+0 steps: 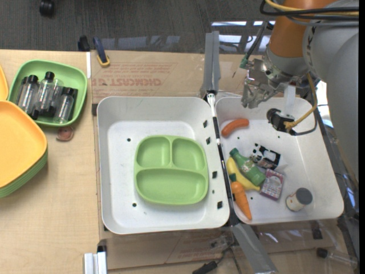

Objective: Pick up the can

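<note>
Where the arm (319, 33) enters at the upper right, its bulk runs off the picture's edge and covers the right bin's (319, 210) far right corner. The gripper (255, 99) hangs over that bin's far left corner, above the floor; its dark fingers point down, seemingly close together with nothing between them, though the gap is hard to read against the wrist hardware.

Item, can (298, 198): small, pale body, grey end. Lies on its side near the right bin's near right corner, long axis running near-left to far-right, grey end toward the far right. Well apart from the gripper.

Item, pink packet (272, 184): just beside the can on its left.
Item, green bottle (249, 164): across a yellow banana (238, 176), mid-bin, left side.
Item, carrot (241, 201): along the left wall, near end.
Item, black-and-white piece (268, 154): beyond the bottle; kind not clear.
Item, orange sausage-shaped toy (234, 126): near the far left corner, closest thing to the gripper.
Item, black cable loop (285, 120): hanging from the wrist over the far part of the bin.

Left bin (114, 153): one green divided plate (171, 170), central.

Bench, left edge: green tray (74, 73) of small dark-capped bottles (45, 96); stacked orange plates (20, 147), partly cut off.
</note>
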Robot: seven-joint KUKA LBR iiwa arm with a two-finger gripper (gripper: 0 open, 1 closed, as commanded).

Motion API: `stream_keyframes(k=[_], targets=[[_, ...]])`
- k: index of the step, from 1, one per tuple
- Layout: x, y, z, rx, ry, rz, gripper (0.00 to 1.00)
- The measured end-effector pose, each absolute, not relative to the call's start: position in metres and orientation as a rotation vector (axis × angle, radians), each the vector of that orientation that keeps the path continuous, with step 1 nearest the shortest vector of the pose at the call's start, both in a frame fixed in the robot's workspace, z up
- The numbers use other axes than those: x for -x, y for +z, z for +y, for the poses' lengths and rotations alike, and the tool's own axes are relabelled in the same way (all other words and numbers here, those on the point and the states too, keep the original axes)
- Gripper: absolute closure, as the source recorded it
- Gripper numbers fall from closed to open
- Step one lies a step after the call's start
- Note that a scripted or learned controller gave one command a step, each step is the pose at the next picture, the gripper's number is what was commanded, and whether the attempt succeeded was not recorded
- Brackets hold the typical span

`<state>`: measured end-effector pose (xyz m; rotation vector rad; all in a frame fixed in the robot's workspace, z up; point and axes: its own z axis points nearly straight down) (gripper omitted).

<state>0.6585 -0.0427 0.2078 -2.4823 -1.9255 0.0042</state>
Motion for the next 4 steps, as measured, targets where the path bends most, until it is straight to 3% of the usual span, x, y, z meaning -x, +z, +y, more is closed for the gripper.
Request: stream_keyframes(k=[1,2,3,4], targets=[[-0.658,0.19,-0.02,2.503,0.007,-1.897,1.0],[-0.613,0.228,-0.082,2.472,0.005,-1.938,1.0],[-0.659,0.22,-0.052,2.394,0.005,-2.034,1.0],[-0.658,0.191,-0.035,2.42,0.006,-2.002,1.0]])
